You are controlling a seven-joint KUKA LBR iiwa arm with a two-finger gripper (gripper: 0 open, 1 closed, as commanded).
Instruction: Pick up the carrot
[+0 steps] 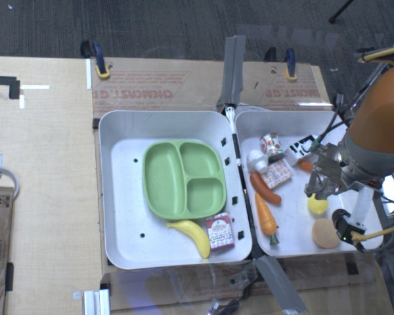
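The pale wooden desk carries 2 shallow white plastic bins side by side: the left bin at frame centre and the right bin toward the right edge. The grey arm with its orange band reaches in at the right of the frame, with its dark gripper low over the right bin's right half, just above a small yellow round fruit; I cannot tell its state from this slant.

The pick looks not yet done: the slim orange carrot lies on the right bin's floor, lower left, apart from the gripper. A red sausage-shaped toy sits just above it, nearly touching. The bin's left wall is close beside the carrot, so approach room is tight there; the floor to the carrot's right looks open.
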